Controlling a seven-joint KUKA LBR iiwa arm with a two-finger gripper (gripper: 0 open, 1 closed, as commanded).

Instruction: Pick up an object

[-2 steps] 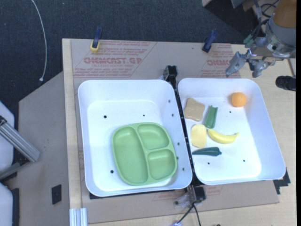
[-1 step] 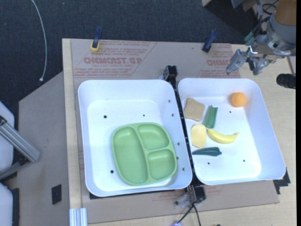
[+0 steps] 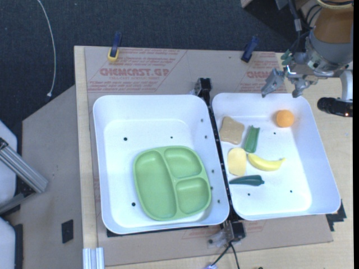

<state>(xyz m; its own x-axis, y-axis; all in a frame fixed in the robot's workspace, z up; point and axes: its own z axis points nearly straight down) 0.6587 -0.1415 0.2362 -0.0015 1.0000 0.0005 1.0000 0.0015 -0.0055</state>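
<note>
- The gripper [image 3: 285, 84] hung above the far edge of the right bin [image 3: 314, 167], its two fingers spread apart with nothing between them.
- The arm came in from the upper right, with its orange band [image 3: 335, 20] above a grey wrist.
- An orange ball [image 3: 284, 118] lay in the far part of the right bin, just near of the gripper and a little to its right, not touching it.
- A tan sponge-like block [image 3: 231, 129] sat at the far left of that bin, close to the wall shared with the left bin.
- A green pepper-like piece [image 3: 251, 139] lay just right of the tan block, tilted, running near to far.
- A pale yellow piece [image 3: 236, 161] sat near of the tan block, beside the green piece's near end.
- A banana [image 3: 265, 162] lay just right of the pale yellow piece, its curve opening toward the far side.
- A dark green long piece [image 3: 247, 180] lay across, just near of the pale yellow piece and the banana.
- The left bin [image 3: 112, 150] held a light green divided plate [image 3: 171, 181] with three compartments, set toward its near side.
- Both bins rested on a brown board [image 3: 168, 69] printed with red lettering, with a blue clamp [image 3: 249, 48] and a blue-and-yellow clamp [image 3: 115, 47] on its far edge.
</note>
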